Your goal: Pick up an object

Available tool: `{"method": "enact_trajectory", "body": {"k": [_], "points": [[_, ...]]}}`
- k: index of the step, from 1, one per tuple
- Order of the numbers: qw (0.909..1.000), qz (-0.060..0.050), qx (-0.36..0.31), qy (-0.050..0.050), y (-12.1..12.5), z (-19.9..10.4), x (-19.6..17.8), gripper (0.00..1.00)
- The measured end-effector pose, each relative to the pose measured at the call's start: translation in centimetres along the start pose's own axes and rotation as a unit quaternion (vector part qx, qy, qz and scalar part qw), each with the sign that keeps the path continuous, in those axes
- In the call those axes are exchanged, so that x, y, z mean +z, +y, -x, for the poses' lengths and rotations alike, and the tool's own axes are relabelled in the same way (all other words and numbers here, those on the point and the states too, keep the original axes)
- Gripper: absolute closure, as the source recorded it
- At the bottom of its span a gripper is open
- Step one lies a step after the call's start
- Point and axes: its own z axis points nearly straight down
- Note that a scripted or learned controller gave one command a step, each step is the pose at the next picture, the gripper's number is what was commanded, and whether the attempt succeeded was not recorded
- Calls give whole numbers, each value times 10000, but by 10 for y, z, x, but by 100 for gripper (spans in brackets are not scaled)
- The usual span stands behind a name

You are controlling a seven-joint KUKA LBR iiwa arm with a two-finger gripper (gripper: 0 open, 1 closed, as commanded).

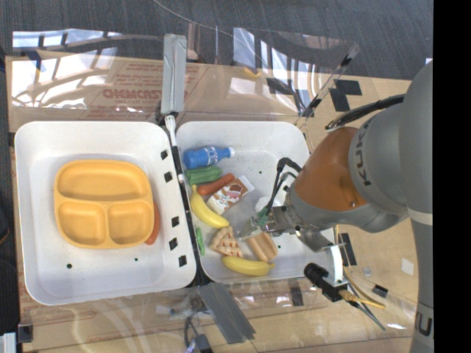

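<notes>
Jaws' (259, 223) state unclear, above the hot dog (261, 247) lying slantwise, upper-left to lower-right.

Dark ribbed floor (88, 2) beyond bench (412, 271)

The arm (401, 168) is a thick, smooth, rounded grey casing with a glossy orange band (331, 175) above the wrist (dark raised KUKA lettering, partly cut off, runs beside the band), and thin black cables (283, 179) loop from the wrist toward the metallic gripper (263, 220).
</notes>
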Motion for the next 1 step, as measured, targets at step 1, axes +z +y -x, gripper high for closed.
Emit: {"method": "enact_trajectory", "body": {"k": [1], "points": [[9831,-15,1830,6,3,-61,-99,100]]}}
